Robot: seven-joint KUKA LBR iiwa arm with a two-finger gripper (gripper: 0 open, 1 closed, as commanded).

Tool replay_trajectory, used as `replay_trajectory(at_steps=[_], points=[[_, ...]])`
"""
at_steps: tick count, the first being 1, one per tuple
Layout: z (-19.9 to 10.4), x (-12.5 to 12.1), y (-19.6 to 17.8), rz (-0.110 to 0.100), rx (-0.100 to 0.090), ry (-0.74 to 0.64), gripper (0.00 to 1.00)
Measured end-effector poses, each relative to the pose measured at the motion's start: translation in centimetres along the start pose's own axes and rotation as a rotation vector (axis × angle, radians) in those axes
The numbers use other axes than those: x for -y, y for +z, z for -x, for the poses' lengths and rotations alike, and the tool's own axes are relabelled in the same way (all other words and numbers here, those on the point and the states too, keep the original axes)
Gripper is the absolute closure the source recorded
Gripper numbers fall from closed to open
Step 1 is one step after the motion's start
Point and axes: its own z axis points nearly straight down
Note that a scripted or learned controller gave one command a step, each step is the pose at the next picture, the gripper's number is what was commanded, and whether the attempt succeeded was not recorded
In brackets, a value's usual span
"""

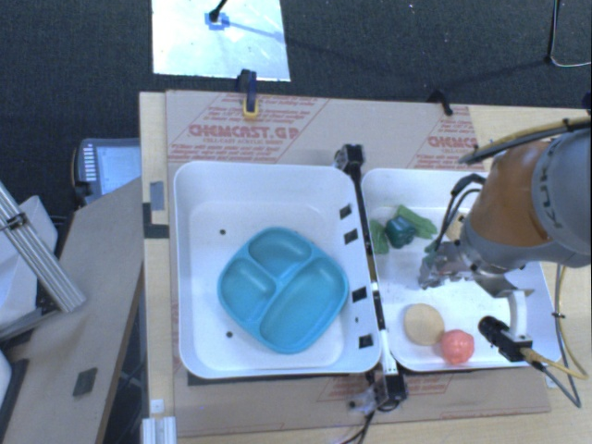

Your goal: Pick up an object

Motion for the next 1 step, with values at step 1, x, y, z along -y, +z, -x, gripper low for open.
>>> replay_trajectory(at_steps=[1], points=[[1.01,0.2,-5.5,0.004,0.002,0.002,1.0]])
